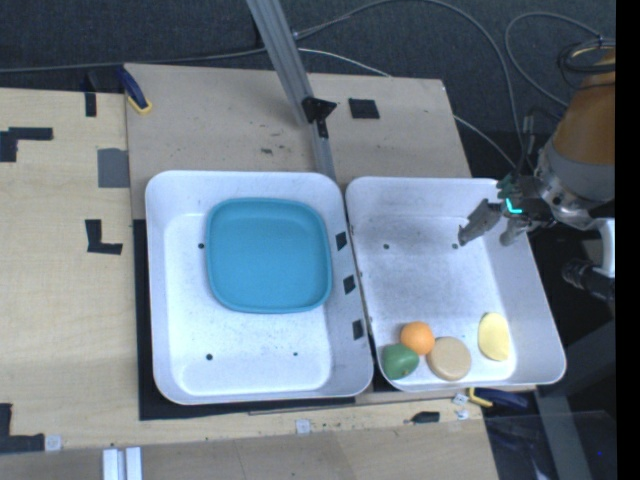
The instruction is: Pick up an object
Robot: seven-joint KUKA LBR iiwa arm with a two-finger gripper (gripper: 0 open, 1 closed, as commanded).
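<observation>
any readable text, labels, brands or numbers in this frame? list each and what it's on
None readable.
Blue plate in the left bin: plain, no print visible.
Orange, green, tan and yellow items in the right bin: no labels visible.
Tool: a small teal light, no legible marking.
Black tape patches on the bench: unlettered.

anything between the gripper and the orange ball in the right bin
No. In the camera view the gripper hovers over the right bin's upper part, and the orange ball sits near the front wall; only bare speckled floor lies between.
</observation>
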